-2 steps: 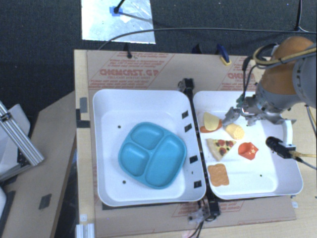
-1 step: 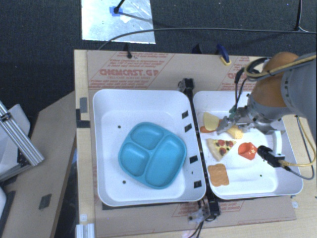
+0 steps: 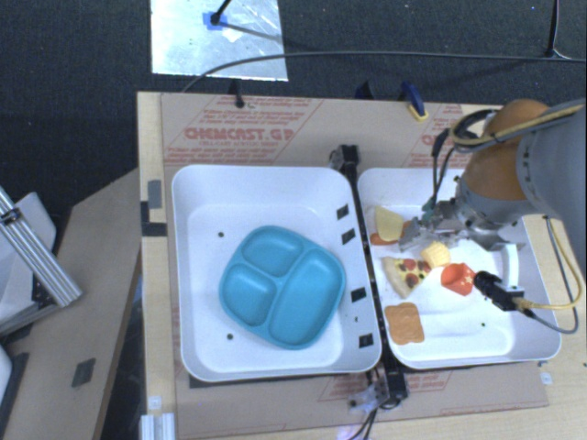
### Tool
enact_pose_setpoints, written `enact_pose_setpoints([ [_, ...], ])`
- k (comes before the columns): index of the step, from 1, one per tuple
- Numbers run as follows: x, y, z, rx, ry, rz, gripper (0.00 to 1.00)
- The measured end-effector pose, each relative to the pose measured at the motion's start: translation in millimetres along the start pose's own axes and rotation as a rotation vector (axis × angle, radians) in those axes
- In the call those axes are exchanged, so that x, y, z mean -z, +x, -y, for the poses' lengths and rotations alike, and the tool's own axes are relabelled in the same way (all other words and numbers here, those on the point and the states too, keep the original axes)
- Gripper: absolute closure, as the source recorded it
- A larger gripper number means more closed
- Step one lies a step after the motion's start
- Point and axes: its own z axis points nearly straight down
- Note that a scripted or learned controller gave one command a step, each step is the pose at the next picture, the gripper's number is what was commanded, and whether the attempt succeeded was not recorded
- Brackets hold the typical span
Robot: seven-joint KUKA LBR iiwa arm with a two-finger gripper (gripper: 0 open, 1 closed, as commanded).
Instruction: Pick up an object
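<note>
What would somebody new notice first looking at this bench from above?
Probably the bright blue divided plastic plate, lying alone in the left white bin. Next, the grey arm's pincer low over the right white bin, amid small toy foods: a red pepper-like piece, a pizza slice and a brown square cracker-like piece.

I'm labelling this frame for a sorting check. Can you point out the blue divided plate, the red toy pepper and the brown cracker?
blue divided plate (image 3: pixel 282 287): camera view, on the ridge where its compartments meet.
red toy pepper (image 3: pixel 458 278): camera view, middle of its body.
brown cracker (image 3: pixel 404 323): camera view, centre of its top face.
</note>
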Motion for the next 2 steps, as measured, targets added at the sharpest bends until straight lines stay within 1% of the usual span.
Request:
enact_pose_setpoints([
  [1, 11, 0, -1, 0.000, -0.002, 0.000, 1.00],
  [2, 59, 3, 5, 0.002, -0.003, 0.000, 1.00],
])
